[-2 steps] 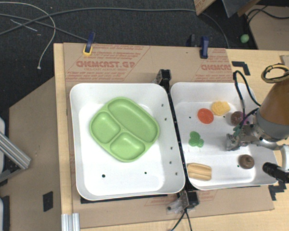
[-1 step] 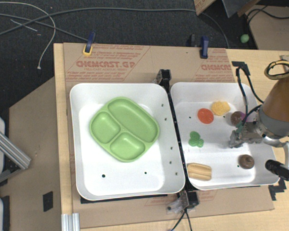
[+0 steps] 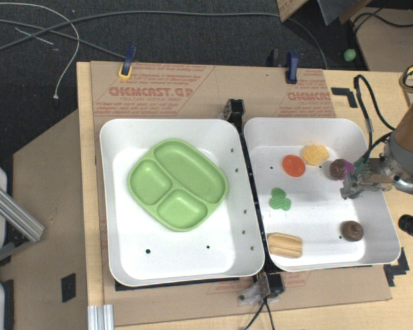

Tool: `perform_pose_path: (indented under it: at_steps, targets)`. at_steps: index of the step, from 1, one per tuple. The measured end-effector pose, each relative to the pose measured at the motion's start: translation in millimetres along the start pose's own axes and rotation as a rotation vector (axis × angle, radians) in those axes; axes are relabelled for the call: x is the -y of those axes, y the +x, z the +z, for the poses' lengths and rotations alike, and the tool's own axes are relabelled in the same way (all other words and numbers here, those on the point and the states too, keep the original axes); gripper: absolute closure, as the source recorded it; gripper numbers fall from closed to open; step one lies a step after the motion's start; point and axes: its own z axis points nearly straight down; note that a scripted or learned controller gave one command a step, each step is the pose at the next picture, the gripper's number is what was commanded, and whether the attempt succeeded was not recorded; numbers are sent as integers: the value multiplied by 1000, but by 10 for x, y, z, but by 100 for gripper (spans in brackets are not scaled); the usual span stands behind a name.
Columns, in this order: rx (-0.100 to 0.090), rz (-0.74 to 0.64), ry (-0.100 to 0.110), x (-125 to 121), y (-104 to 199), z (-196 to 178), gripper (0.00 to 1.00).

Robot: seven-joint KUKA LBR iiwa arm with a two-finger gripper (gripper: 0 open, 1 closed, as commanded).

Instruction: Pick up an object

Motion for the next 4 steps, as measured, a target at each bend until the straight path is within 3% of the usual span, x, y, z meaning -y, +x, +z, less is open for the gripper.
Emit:
perform_pose_path:
  at_steps: [1,2,4]
  targets:
    - [1,-1,-1,-74,-71,-601,100]
    - [-1,-1,2,-83,-74,-802,100]
    - [-5,-5,7,-36,949,-725,100]
